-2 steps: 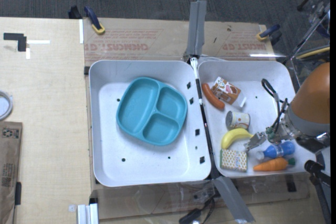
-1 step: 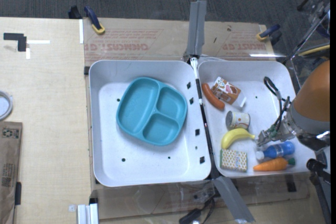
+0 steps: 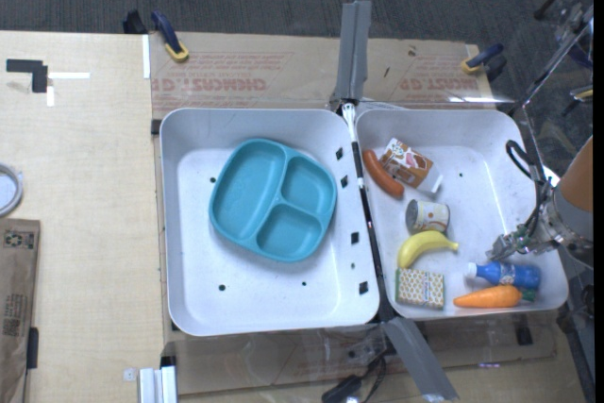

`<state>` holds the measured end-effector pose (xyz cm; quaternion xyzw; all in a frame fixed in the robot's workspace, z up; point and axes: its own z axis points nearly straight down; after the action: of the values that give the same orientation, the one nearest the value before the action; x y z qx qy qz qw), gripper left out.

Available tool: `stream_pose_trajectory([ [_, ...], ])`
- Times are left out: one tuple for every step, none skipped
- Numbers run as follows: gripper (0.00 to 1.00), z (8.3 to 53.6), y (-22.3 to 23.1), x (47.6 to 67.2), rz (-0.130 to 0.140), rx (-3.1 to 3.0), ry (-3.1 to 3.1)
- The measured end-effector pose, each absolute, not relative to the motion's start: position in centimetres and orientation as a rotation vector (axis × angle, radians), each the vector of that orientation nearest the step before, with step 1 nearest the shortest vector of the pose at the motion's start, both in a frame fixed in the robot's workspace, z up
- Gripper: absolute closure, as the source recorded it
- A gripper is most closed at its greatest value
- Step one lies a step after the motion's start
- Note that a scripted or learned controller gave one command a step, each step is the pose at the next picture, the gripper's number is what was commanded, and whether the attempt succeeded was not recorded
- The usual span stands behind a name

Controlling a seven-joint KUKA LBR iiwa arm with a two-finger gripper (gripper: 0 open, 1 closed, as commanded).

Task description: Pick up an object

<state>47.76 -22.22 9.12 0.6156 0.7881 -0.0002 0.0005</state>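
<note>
The desk (image 3: 75, 203) held two white bins side by side. In the left bin (image 3: 189, 297) lay a blue plate (image 3: 274, 200) with three sections, and nothing sat on it. The right bin (image 3: 472, 132) held all the small things — a toy hot dog (image 3: 383, 175), a little carton (image 3: 411, 162), a small can (image 3: 427, 216), a banana (image 3: 425, 248), a square cracker (image 3: 420, 288), a carrot (image 3: 487, 298) and a blue bottle (image 3: 508, 275) lying on its side. The pincer (image 3: 514, 243) hung low by the right wall of that bin, just above the blue bottle and close to it. I could not tell how it stood, because it was small and blurry there. Nothing could be seen held in it. The bottle was the nearest thing, so it looked like the one to be picked. It lay close by the carrot and the bin wall, so a grab there could slip or bump them.
</note>
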Motion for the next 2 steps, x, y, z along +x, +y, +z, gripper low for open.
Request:
stream_pose_trajectory([
  [0.00, 9.05, -21.65, 47.81, 0.007, 1.930, 2.490],
  [1.00, 10.01, -21.86, 47.95, 0.004, 1.929, 2.480],
])
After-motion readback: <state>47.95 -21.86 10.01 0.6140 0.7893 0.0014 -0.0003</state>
